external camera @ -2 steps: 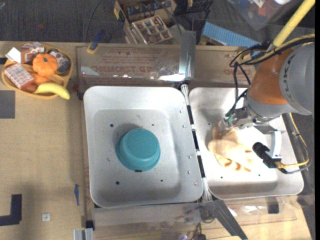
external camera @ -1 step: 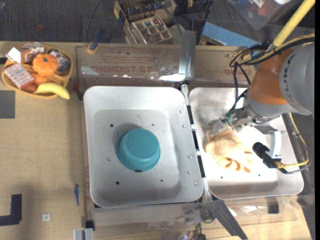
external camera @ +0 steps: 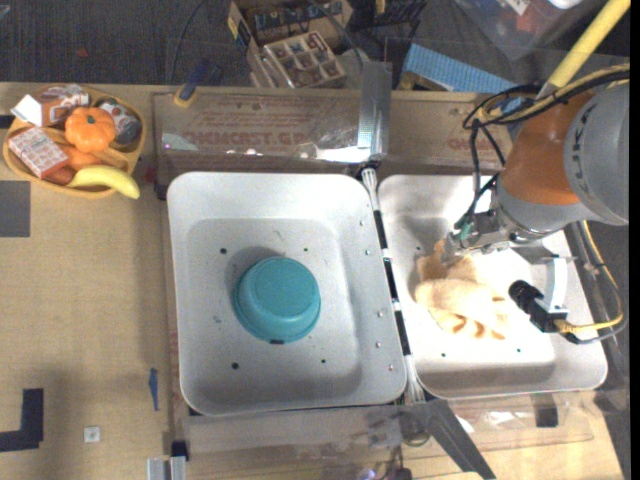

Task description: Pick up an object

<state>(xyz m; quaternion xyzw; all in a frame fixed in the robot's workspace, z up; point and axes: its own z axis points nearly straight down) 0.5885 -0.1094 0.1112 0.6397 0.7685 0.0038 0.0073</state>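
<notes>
The arm is down in the right bin, gripper low at the far edge of a pale tan object (soft-looking, orange marks on it) lying mid-bin. Whether the hand is parted or closed, I can't tell. A teal bowl sits upside down in the left bin.

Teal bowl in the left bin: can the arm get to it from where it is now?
Probably yes. The teal bowl sits upside down alone in the left bin, nothing over it. The gripper is low in the right bin, so it must cross the divider.
</notes>
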